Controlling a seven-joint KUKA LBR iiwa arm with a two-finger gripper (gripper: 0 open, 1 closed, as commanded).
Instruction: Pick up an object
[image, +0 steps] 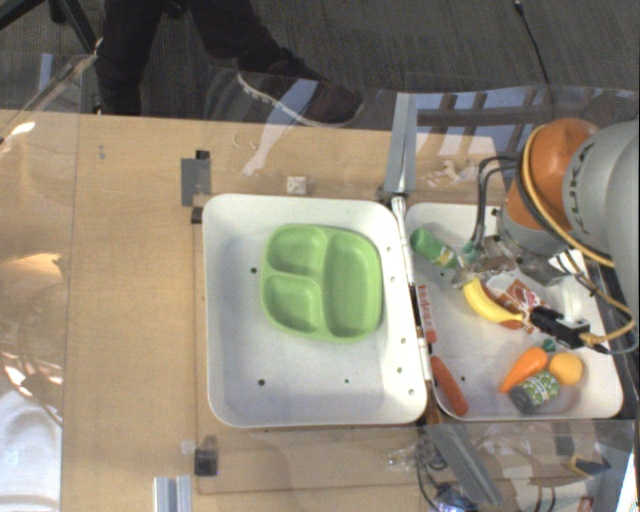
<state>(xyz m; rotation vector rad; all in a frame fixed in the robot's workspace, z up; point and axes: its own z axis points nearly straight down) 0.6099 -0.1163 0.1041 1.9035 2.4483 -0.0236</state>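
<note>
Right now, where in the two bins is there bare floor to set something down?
Left bin: a bare strip below the green divided plate and another along its left wall. Right bin: a small patch between the banana and carrot; elsewhere crowded under the arm.
</note>
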